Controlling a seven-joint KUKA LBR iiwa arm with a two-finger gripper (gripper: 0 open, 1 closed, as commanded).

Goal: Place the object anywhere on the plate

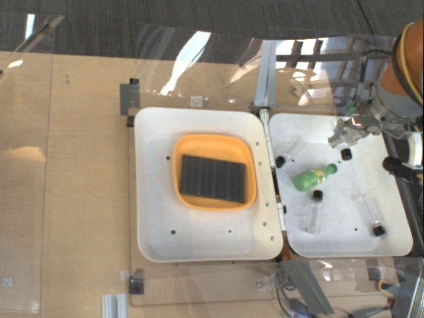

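Where the arm (404,78) reaches in over the far right corner of the right bin (397,247), the gripper (346,132) is seen as a pale metallic shape above the bin floor. Whether it is spread or pressed together cannot be told, as its outline is small and blurred. Nothing is seen held in it.

A small black cap (345,154) is found just beside the gripper, on its near side. A green bottle (313,177) is laid on its side near the gripper, nearer the camera and toward the left bin. A second black cap (280,161) is seen farther from the gripper, close to the wall shared by the two bins. Two clear vials with black caps are laid on the bin floor still nearer the camera than the bottle: one (311,216) below the bottle, the other (370,212) toward the bin's near right corner.

An orange plate (212,144) is set in the middle of the left bin (199,244), well apart from the gripper. A dark ridged slab (213,178) is laid flat on the plate, within its rim, with the orange border shown on all four sides.
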